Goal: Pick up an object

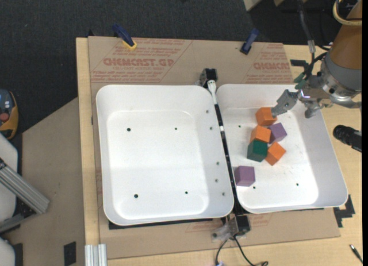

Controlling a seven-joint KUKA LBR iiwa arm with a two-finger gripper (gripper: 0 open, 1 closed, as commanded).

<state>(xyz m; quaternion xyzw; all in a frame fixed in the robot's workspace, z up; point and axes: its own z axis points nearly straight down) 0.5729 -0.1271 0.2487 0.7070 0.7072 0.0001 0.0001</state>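
Right of frame, the right bin [322,161] holds a tight cluster at its upper middle: three orange cubes [265,115], one green cube [257,151], one purple cube [278,131], and a second purple cube [245,175] apart lower left; the left bin [115,144] sits alongside. Cubes are tilted various ways, with no clear long axis. Upper right, the gripper [298,105] hangs with fingers spread apart, nothing between them, its left fingertip [282,108] just beside the top orange cube.

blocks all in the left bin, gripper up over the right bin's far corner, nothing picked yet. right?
Wrong on one point: the blocks lie in the right bin, not the left bin. The camera view shows it. The rest stands: the gripper hangs over the right bin's far corner, with no block between its fingers.
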